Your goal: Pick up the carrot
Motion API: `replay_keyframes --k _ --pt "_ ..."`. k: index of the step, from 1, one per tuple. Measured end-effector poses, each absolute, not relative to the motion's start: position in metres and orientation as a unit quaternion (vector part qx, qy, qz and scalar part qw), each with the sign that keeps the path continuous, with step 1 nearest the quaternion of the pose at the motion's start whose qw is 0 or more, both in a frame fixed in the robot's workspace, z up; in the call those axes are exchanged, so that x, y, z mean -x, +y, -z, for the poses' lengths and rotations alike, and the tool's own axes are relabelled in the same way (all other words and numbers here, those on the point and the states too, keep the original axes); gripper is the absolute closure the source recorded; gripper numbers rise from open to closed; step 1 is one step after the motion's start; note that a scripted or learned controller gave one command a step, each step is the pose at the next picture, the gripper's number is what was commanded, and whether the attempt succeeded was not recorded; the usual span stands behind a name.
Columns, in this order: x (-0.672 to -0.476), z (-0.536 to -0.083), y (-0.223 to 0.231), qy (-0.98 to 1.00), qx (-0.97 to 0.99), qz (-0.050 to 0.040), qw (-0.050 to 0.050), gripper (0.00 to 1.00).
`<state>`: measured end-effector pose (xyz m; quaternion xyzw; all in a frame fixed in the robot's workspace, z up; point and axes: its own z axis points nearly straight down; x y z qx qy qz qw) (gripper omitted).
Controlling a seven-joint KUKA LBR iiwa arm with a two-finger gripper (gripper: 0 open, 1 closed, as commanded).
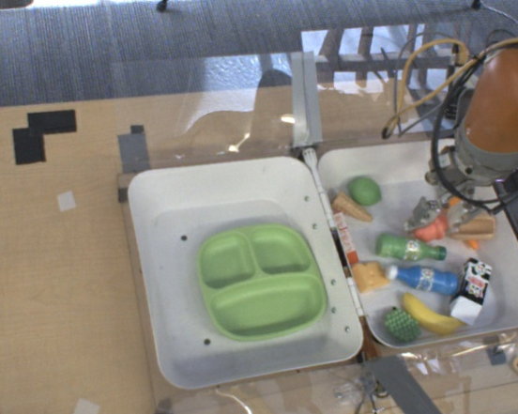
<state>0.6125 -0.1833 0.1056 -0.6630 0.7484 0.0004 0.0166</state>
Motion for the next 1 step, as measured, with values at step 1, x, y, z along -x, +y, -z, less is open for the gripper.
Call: replay_keyframes --k 1 --pt "-0.6269 -0.2284 -0.1435 0.790 0.613 0.0070 0.008 1.00"
